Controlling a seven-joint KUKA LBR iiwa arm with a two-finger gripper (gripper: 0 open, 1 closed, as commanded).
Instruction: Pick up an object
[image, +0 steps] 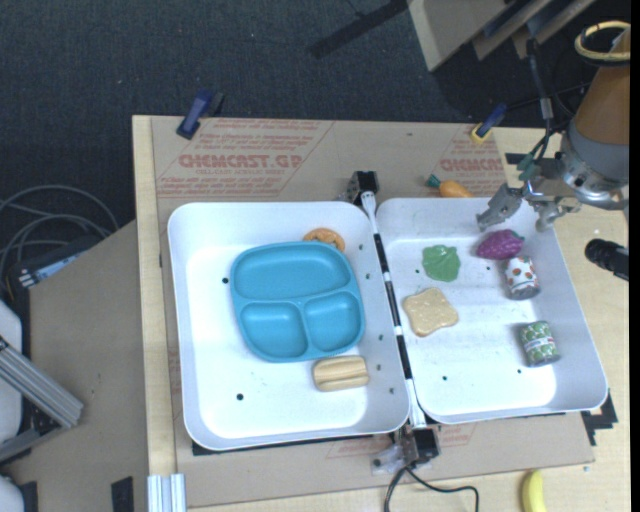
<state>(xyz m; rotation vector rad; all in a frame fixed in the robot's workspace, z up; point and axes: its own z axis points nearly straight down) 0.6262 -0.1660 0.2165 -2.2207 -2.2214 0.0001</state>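
Purple object (499, 243): located at the far right of the right bin (470, 395), lying on the bin floor. Gripper (522, 208): positioned just above and beyond the purple object, fingers spread wide, nothing between them. A small patterned can (520, 277) lies just near of the purple object; a green patterned can (539, 342) lies nearer still. A green leafy piece (440, 262) and a tan bread-shaped piece (430, 311) lie toward the bin's left side. The left bin (200, 300) contains a blue divided tray (297, 300), a tan roll (340, 372) at its near edge and an orange round item (324, 238) at its far edge
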